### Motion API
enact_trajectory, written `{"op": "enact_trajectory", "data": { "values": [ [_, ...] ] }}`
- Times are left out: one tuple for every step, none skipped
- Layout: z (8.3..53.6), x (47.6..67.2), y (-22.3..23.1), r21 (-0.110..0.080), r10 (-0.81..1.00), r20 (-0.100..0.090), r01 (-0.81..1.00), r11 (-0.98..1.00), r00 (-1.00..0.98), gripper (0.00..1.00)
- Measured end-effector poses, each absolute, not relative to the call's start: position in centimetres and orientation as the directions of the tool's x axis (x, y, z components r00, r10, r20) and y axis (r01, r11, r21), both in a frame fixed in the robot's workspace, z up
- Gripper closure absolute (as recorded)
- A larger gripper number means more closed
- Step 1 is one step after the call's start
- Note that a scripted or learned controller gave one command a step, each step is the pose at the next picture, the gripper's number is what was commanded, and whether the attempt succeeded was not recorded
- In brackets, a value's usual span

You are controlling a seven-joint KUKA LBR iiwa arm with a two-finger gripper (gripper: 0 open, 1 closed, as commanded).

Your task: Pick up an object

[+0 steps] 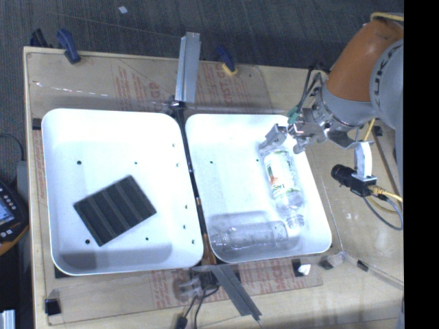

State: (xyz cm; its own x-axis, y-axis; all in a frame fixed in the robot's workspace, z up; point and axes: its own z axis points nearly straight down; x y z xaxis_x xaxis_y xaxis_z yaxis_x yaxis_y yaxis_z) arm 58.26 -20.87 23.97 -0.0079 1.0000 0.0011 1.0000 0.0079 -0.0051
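Observation:
In the right bin (226, 184), a clear plastic bottle (282, 178) with a white, orange and green label lies along the right wall. A second clear bottle (250, 234) lies on its side along the front wall. My gripper (286, 141) hangs at the bin's back right, just above the far end of the labelled bottle. Its fingers (271, 137) are spread open with nothing between them. A black ribbed slab (114, 209) lies flat in the left bin (68, 136).
A grey metal bar (187, 67) stands behind the seam between the bins. Blue clamps (67, 45) hold the bench's back edge. A yellow cable (387, 196) runs over the bench to the right of the bins.

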Motion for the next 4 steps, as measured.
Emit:
{"op": "enact_trajectory", "data": {
  "values": [
    [24.9, 58.3, -20.7, -0.006, 1.0, 0.002, 1.0, 0.014, -0.014, 1.0],
    [24.9, 58.3, -20.7, -0.007, 1.0, 0.002, 1.0, 0.015, -0.015, 0.0],
    [10.6, 58.5, -20.9, -0.003, 0.952, 0.002, 0.952, 0.307, -0.307, 0.0],
    [19.7, 56.4, -21.0, 0.001, 0.931, -0.001, 0.931, 0.366, -0.366, 0.0]
  ]
}}
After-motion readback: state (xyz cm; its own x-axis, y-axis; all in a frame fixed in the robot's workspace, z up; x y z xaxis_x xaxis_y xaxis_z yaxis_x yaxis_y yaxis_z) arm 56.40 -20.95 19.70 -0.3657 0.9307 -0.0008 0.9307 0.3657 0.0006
